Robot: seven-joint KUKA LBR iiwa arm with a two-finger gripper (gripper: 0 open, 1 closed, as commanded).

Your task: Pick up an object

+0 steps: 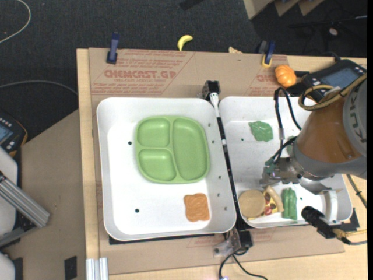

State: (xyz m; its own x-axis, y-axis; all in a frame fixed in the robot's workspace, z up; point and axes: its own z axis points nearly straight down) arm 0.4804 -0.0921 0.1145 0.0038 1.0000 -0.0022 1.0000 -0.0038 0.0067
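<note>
Pincer (pixel 274 177) — low in right bin (pixel 245 150)

Arm (pixel 344 133): grey rounded casing with a broad orange band above the wrist. Black cable loops along its upper side. Wrist section pale grey, smooth. Gripper (pixel 274 177): small, dark metal parts, with fine detail too blurred to read.

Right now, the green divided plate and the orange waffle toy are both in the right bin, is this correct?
Not quite. The camera view shows the green divided plate and the orange waffle toy both in the left bin, not the right one.
</note>
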